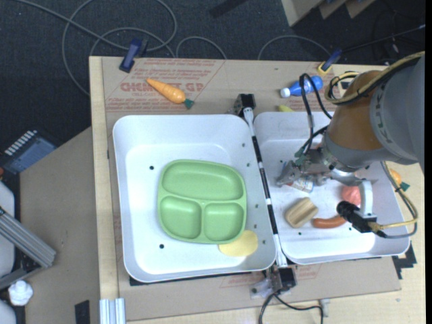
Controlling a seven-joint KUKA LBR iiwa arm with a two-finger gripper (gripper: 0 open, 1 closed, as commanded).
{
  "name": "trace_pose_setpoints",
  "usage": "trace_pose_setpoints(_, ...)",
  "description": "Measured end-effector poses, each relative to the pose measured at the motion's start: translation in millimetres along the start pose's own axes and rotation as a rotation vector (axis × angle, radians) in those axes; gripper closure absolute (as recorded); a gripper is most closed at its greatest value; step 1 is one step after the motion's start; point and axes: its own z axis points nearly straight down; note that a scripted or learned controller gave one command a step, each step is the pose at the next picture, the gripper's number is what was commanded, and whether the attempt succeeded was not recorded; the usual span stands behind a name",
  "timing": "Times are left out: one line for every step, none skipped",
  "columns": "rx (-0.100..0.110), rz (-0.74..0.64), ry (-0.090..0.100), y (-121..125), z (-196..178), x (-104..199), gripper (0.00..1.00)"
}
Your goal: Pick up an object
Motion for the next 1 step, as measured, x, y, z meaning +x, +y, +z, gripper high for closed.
trace_pose_setpoints(-0.002, 0.002, -0.002, 0.0, -9.9, -0.8, 1.00)
